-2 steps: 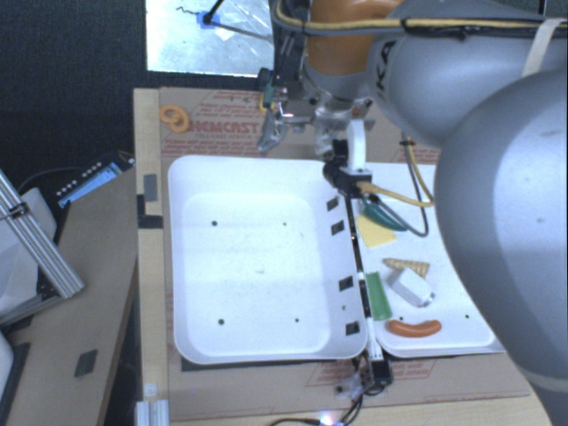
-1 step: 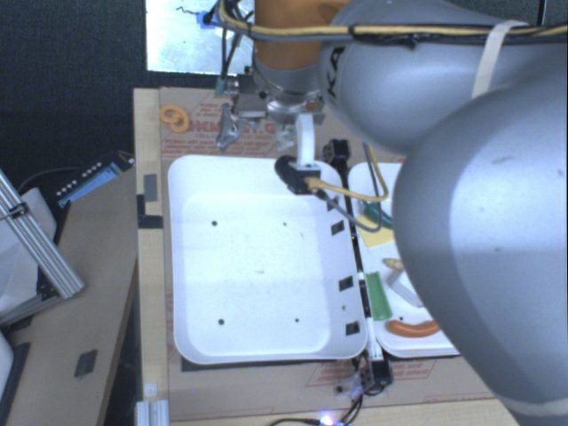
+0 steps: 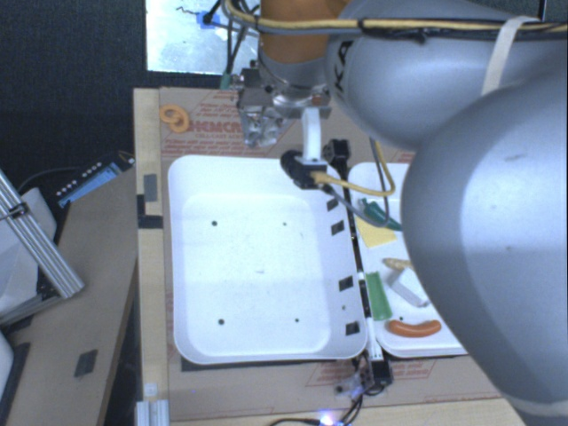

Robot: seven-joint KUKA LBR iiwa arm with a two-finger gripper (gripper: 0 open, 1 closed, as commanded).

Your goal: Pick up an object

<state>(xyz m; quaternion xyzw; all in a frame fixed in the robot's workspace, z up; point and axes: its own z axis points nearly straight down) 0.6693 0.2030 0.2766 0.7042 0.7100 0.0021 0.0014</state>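
Note:
My gripper (image 3: 260, 128) hangs over the brown board just behind the back rim of the left bin (image 3: 191, 238). I see nothing in it. The objects lie in the right bin (image 3: 362, 177), partly hidden by the arm: a yellow flat piece (image 3: 376, 234), a dark green pen-like item (image 3: 374, 209), a green block (image 3: 378, 295), a pale grey piece (image 3: 407, 288) and a red sausage shape (image 3: 414, 328). All lie well to the right of and nearer than the gripper.
An orange ring (image 3: 175, 117) lies on the brown board left of the gripper, outside the bins. The grey arm (image 3: 479, 149) covers most of the right bin. A black clip and cable (image 3: 306, 171) hang near the divider between the bins.

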